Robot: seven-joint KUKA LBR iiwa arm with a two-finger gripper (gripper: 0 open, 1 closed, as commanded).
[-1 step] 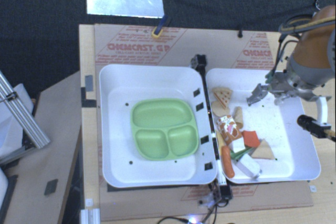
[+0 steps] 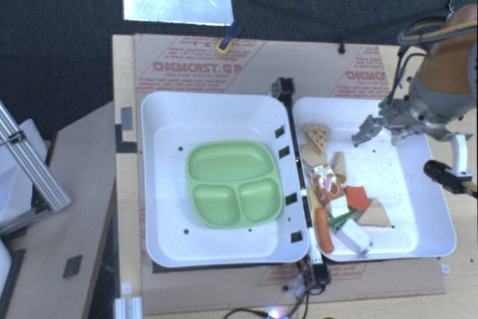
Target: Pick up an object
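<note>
Nearest our lens, at the front of the right bin (image 2: 429, 231), lies a heap of toy food: a carrot (image 2: 323, 230) running front to back along the divider, a white block (image 2: 352, 237) just beside it, a red piece (image 2: 357, 197) and a tan wedge (image 2: 376, 214) touching that cluster. Further back along the same left wall we see a printed packet (image 2: 324, 179) and a waffle-like triangle (image 2: 317, 137). The left bin (image 2: 160, 160) carries a green divided plate (image 2: 231, 184). Our gripper (image 2: 367, 132) hangs over the back half of the right bin, above bare floor, reaching in from the right; we cannot tell from this slant whether its fingers are spread or pressed together, and we see nothing between them. The relation that matters, as we judge it: every candidate lies toward the left wall and the front of the bin from the gripper, the triangle being the closest, just to the left. We judge the pick not yet begun; a short shift left seems the easiest route to an isolated piece.
</note>
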